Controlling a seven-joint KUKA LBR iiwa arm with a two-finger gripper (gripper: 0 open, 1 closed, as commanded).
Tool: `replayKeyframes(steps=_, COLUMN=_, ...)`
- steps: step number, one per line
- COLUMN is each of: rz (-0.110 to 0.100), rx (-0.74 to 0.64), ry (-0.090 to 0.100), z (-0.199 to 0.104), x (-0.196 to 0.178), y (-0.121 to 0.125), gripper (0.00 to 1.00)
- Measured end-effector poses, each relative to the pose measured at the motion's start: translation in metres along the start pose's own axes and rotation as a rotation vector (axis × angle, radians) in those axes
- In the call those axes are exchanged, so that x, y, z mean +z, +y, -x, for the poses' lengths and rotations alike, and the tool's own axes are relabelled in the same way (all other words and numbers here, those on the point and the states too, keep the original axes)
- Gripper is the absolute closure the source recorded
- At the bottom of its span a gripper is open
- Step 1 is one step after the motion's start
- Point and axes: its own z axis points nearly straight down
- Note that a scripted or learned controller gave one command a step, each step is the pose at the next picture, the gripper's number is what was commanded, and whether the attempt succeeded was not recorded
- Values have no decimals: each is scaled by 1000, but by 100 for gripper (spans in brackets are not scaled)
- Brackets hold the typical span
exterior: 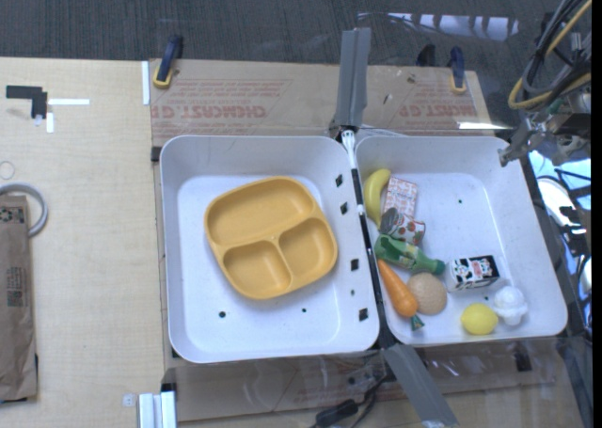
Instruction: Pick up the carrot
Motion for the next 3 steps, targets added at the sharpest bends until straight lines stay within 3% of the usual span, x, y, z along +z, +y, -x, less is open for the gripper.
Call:
replayKeyframes(steps=1, rz=0, rx=-237, ry=1, z=-5, x=128, y=-65, gripper=0)
replayKeyframes(steps=2, rz=0, rx=-72, ry=-1, z=-1, x=-31, y=-108, gripper=0)
replayKeyframes(steps=3, rz=-1, rx=31, ry=5, z=14, x=161, y=-115, gripper=0)
